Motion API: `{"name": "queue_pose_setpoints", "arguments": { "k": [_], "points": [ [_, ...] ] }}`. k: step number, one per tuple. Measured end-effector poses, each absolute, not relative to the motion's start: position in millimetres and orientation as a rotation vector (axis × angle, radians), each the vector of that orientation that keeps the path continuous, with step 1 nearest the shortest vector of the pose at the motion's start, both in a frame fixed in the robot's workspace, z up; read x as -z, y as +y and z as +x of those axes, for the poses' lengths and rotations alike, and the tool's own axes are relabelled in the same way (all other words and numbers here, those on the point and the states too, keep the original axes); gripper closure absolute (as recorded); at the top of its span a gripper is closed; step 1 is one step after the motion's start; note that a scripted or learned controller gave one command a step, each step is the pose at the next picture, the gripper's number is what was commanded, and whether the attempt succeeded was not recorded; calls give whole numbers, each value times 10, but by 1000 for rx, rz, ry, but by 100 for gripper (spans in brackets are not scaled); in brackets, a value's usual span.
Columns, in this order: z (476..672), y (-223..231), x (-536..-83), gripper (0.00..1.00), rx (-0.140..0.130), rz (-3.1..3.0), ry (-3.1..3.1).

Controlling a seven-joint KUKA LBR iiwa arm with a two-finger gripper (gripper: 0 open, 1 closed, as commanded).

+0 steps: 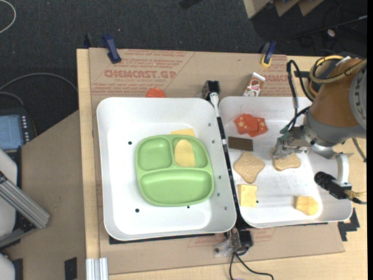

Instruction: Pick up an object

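Observation:
My gripper [285,151] reaches down into the right bin [274,214], its tip right at a tan cookie-shaped piece [288,164]. Other objects in that bin: a red crumpled toy [250,124], a dark brown bar [240,143], a larger tan cookie [249,166], a yellow square block [248,195] and a yellow-orange chunk [307,205]. The left bin [116,121] holds a green divided tray [173,171] with a pale yellow oval [185,153] in one compartment and a yellow slab [182,133] behind it.
A small carton [254,85] and an orange disc [155,92] lie on the cardboard behind the bins. Blue clamps [111,47] hold the board's back edge. Cables [300,92] and the arm's bulk crowd the right bin's far right side.

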State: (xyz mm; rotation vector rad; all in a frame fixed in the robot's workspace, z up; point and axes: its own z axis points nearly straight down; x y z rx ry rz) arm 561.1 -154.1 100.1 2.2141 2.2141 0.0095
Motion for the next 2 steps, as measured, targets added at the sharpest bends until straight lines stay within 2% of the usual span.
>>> {"name": "queue_pose_setpoints", "arguments": {
  "k": [1,2],
  "points": [
    [5613,-1542,-1098,100,-11,2214,2212],
    [5611,-1542,-1092,0,-10,2215,2212]
  ]
}}
